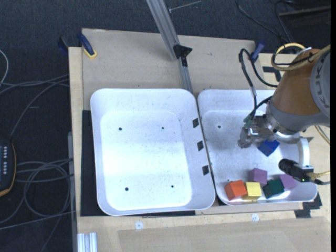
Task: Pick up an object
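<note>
The arm leans in over the right bin (220, 112), gripper (248, 136) low beside a blue block (268, 148); can't tell its grip state.

Below the claw (248, 137): orange cube (236, 188), yellow cube (253, 189), green block (273, 187), two purple blocks (258, 175); blue block (268, 147) just right. Bins (105, 101) white, finely speckled.

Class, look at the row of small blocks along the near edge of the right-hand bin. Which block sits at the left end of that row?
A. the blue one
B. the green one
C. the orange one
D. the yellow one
C. The orange block is leftmost in the row, with the yellow block next to it and the green block further right; the blue block lies apart, up near the hand.
</note>
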